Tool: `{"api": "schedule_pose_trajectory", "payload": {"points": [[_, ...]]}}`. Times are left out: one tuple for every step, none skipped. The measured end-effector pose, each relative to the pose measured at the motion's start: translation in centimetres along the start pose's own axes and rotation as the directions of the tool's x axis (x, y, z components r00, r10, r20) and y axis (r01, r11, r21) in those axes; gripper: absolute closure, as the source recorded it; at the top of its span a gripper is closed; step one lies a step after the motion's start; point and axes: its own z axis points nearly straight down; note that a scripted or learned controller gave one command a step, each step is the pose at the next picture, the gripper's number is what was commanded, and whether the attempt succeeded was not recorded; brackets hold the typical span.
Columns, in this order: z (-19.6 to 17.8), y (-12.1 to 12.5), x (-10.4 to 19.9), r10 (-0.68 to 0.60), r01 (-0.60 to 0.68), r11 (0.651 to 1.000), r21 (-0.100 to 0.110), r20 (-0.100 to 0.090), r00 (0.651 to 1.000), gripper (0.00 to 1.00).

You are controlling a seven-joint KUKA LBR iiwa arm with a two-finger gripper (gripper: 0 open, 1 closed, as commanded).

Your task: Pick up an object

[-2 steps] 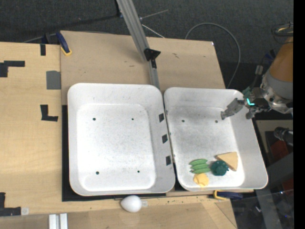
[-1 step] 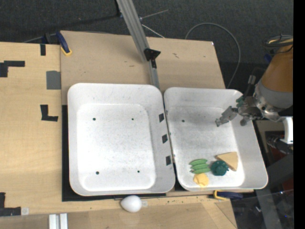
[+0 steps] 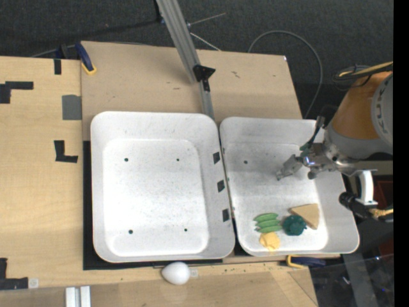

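Gripper [image 3: 289, 169] hovers over mid right white bin [image 3: 255, 139] w/ nothing between its fingers, can't tell spread or pressed; picks lie nearer the cam, front of bin: green pod-shaped toy [image 3: 267, 220], yellow lump [image 3: 270, 240], dark-green ball [image 3: 294, 225], tan wedge [image 3: 307, 214].
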Motion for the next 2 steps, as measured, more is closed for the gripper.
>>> {"api": "schedule_pose_trajectory", "payload": {"points": [[3.9, 0.0, 0.0, 0.000, 0.000, 1.000, -0.007, 0.003, 1.000, 0.00], [2.8, 0.1, 0.1, -0.001, 0.001, 1.000, -0.007, 0.002, 1.000, 1.00]]}}
